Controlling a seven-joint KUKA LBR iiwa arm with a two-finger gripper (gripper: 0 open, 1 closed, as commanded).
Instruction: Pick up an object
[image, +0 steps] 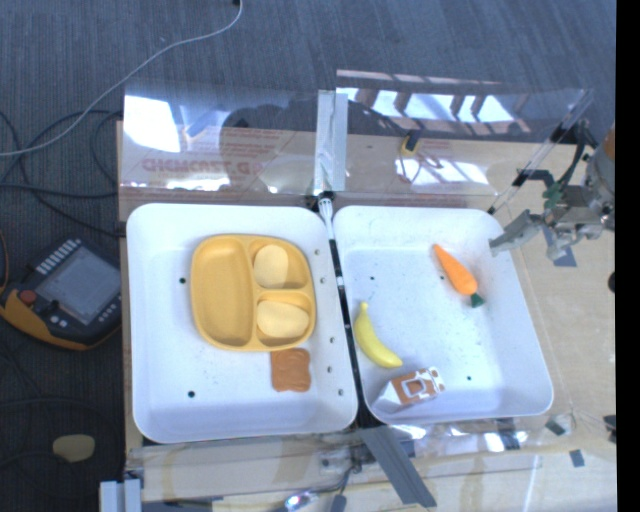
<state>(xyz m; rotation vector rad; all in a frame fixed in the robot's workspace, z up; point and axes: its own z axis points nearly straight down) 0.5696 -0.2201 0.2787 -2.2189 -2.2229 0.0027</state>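
Objects for picking lie in both bins, and none is lifted yet. Nearest the camera, in the right-hand shallow white bin (528, 352), sits a small brown-and-white carton-like toy (416, 385) close to the front wall. About level with it, in the left-hand shallow white bin (150, 400), a flat brown biscuit-shaped piece (291, 370) lies just in front of a yellow plastic divided tray (222, 292). A little farther back in the right bin, a yellow plastic banana (374, 340) rests near the wall shared by the two bins. The tray's two small compartments each hold a pale rounded food piece (281, 318). Farther still, an orange toy carrot with a green tip (456, 271) lies slanted on the right bin's floor, well apart from the banana. Beyond the carrot, at the right bin's far right corner, the end effector (556, 226) hangs over the bin's rim and the light table (585, 345), touching no object. Whether it is released or clenched cannot be told from this view, and it grasps nothing. The step in hand looks like the approach. The carrot is the closest candidate, so the next move likely calls for travelling inward over the bin, lining up across the carrot's narrow body, then descending. Its tapered, smooth shape could slip out of a squeeze.
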